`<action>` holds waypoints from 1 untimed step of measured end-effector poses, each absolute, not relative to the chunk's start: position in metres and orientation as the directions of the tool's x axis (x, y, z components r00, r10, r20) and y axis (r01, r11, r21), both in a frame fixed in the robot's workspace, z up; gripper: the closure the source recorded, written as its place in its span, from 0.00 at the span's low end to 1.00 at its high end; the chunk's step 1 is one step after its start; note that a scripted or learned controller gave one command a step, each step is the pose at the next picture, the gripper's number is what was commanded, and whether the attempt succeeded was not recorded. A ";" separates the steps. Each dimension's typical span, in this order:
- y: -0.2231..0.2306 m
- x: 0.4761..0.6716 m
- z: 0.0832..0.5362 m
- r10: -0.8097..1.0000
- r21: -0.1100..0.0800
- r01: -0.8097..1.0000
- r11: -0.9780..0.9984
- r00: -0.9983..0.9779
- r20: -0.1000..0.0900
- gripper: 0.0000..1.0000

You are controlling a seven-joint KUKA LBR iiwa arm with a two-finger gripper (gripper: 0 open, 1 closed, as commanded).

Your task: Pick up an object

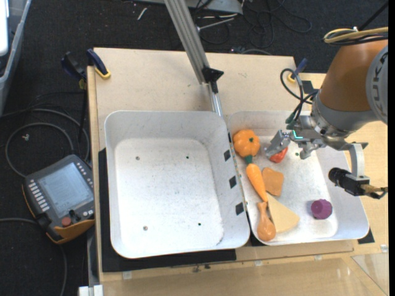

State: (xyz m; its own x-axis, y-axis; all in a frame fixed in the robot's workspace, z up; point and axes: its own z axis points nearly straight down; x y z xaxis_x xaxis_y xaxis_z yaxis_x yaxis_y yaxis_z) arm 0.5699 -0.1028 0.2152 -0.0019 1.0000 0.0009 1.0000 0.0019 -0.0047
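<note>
The arm's fingers [279, 147] hang low over the right bin [345, 230], near its far edge, and a small red object [278, 155] sits right at their tips. The fingers look slightly apart, straddling or touching its upper part, though I can't tell whether they grip it. The red piece is stubby, tilted a little toward the pumpkin [246, 143], which sits just to its left.

Nearer me, a carrot [255, 180] runs diagonally down the bin's left side, beside a tan bread-like piece [273, 181]. Below those lie a pale cheese wedge [282, 216] and an orange pear shape [266, 226], touching. A purple lump [321, 209] rests well apart toward the right.

The left bin [123, 128] sits alongside on the light wooden counter [154, 79]. A teach pendant [60, 196] lies on the dark floor, among cables.
</note>
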 end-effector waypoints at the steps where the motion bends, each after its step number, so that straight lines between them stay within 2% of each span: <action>1: -0.103 0.570 0.217 1.000 -0.001 1.000 0.000 0.000 0.000 0.00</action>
